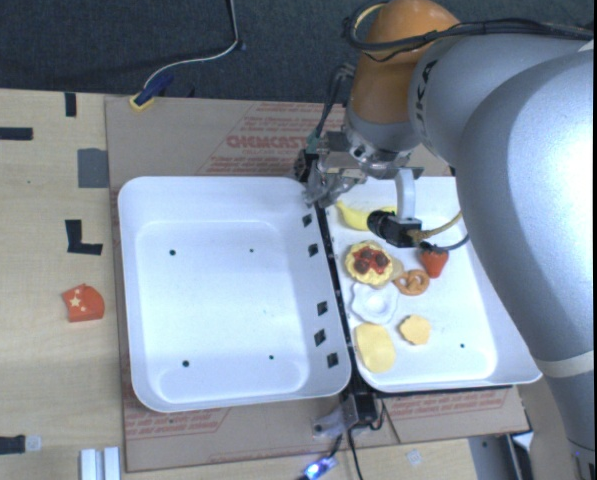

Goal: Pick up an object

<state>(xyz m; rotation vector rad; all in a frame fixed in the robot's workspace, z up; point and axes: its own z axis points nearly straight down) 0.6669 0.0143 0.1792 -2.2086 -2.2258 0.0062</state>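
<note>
Our gripper (323, 183) hovers over the right bin's (478, 363) top-left corner; we can't tell its spread. Toy foods lie just below-right of it: banana (351, 215) nearest, pizza (369, 263) beyond. Prob. light, stiff plastic, slippery; take banana across its narrow middle.

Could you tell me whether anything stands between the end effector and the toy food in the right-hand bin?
Nothing visible does. The end effector hangs over the far left corner of the right bin, and the yellow piece lies just beside it, uncovered.
</note>
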